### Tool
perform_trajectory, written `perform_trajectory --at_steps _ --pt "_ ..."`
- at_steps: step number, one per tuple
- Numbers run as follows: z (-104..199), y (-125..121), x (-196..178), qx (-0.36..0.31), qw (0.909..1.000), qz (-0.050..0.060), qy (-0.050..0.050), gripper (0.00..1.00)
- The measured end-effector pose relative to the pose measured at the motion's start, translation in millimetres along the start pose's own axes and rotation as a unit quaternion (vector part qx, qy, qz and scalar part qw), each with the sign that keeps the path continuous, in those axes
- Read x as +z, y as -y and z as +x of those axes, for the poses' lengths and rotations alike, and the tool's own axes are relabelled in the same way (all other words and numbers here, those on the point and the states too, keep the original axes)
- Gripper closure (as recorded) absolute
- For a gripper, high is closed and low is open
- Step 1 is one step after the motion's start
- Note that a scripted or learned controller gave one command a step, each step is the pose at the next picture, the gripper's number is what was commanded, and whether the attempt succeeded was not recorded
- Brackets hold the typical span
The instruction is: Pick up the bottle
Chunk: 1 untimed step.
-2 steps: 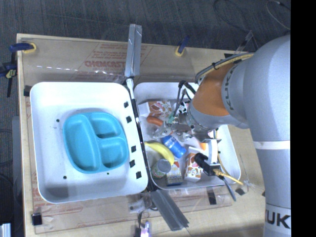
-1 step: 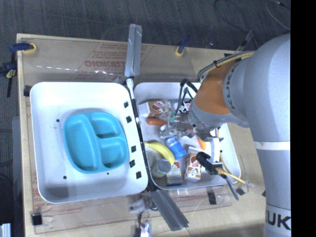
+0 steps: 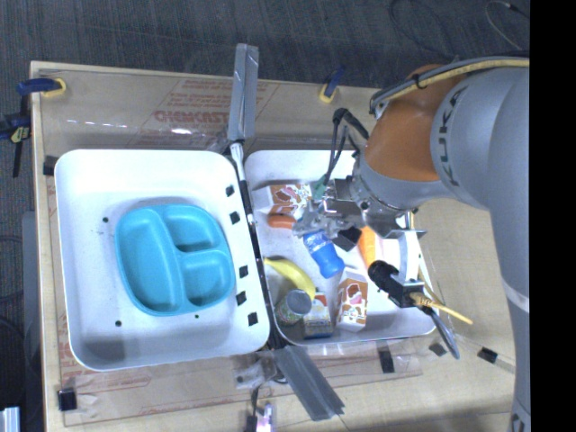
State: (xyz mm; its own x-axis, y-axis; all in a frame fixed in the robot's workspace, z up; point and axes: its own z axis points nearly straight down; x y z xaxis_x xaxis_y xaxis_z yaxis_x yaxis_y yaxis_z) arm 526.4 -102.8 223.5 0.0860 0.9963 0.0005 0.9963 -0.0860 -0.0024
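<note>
A blue bottle [image 3: 326,257] with a clear upper end lies tilted in the middle of the right bin [image 3: 270,171]. My gripper [image 3: 320,216] hangs right above the bottle's clear end, close to it or touching it. The wrist and arm cover the bin's right part, so whether the bottle is held cannot be made out.
Around the bottle lie a banana [image 3: 293,275], a can [image 3: 295,307], a small carton [image 3: 353,301], a flat box [image 3: 317,324], a snack packet [image 3: 288,198], an orange piece [image 3: 281,223] and another orange piece [image 3: 367,245]. The left bin [image 3: 81,187] holds a blue divided tray [image 3: 175,257].
</note>
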Motion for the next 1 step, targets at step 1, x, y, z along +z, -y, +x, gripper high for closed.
perform_trajectory --at_steps 1 --pt "-4.5 2.5 20.3 0.035 0.9994 0.002 0.000 1.00"
